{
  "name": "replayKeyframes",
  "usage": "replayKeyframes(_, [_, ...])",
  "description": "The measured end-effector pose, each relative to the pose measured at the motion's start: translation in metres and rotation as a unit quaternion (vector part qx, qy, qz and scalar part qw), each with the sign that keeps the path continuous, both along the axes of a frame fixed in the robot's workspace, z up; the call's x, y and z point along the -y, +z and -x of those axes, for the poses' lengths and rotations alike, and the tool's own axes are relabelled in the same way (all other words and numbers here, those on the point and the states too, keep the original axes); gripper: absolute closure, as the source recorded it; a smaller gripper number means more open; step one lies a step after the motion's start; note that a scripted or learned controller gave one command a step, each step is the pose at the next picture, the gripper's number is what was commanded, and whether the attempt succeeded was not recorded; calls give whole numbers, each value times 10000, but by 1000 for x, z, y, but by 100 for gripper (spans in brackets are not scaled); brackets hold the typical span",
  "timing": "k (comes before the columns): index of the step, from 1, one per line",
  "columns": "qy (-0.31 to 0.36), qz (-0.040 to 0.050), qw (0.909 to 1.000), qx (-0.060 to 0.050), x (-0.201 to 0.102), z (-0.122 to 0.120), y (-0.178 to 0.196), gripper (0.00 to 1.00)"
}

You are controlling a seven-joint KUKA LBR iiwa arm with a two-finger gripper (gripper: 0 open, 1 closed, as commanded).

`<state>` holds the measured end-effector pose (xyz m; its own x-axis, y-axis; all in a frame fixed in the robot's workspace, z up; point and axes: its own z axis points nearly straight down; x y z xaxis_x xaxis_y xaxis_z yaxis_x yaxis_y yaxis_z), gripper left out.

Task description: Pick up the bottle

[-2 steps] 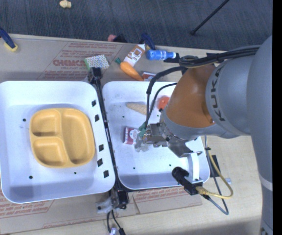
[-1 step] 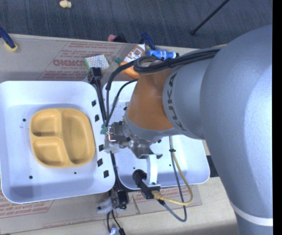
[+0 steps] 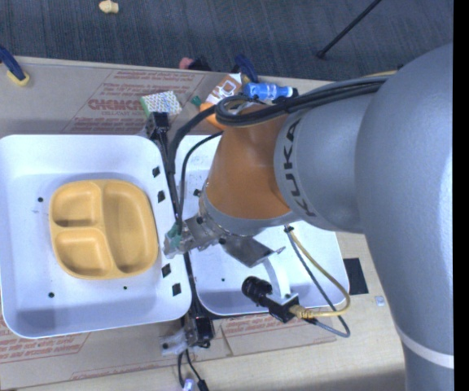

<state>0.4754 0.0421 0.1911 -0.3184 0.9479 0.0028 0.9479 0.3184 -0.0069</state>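
camera view leaves you guessing: the arm (image 3: 300, 169) covers the right bin (image 3: 226, 300), and whether the gripper (image 3: 187, 236) has the bottle, you cannot tell.

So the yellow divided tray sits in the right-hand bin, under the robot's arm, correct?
Not quite. The camera view shows the yellow divided tray in the left-hand bin, out in the open; the arm hangs over the right-hand bin.

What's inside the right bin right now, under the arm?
The arm covers most of the right bin. Only a strip of bare white floor shows at its near edge, beside cables. The rest, bottle included, cannot be seen. The yellow tray lies in the left bin.
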Motion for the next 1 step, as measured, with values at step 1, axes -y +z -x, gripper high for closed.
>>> replayKeyframes(1, [1183,2,9930,39,40,-2,79,100])
